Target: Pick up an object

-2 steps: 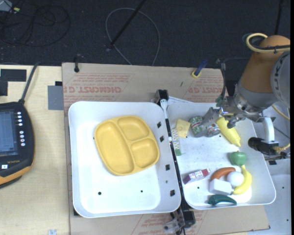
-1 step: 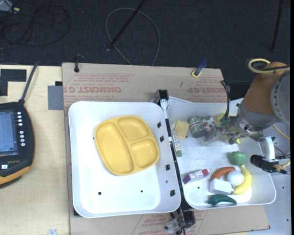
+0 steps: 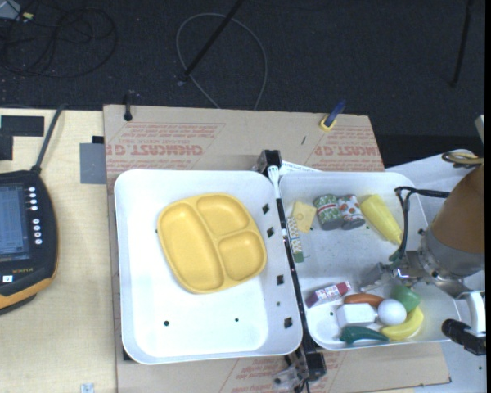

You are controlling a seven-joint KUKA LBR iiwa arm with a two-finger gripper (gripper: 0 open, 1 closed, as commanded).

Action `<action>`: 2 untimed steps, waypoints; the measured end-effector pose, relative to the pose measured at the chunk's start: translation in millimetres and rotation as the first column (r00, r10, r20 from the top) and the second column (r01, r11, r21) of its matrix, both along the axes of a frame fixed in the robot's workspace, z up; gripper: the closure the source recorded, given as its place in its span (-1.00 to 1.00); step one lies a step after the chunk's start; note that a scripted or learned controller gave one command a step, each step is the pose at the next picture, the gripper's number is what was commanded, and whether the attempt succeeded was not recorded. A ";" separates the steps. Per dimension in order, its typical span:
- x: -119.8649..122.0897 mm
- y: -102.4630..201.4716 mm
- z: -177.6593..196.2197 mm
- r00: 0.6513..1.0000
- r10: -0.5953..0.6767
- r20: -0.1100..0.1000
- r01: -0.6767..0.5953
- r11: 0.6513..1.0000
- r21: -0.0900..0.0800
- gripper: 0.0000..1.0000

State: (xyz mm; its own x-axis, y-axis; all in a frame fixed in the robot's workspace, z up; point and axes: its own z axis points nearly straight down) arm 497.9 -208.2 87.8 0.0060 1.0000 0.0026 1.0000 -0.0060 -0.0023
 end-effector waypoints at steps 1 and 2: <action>19.1 67.1 13.7 1.000 0.011 -0.001 -0.011 1.000 0.001 -1.00; 95.9 85.7 -1.9 1.000 0.010 0.000 -0.010 1.000 -0.001 -1.00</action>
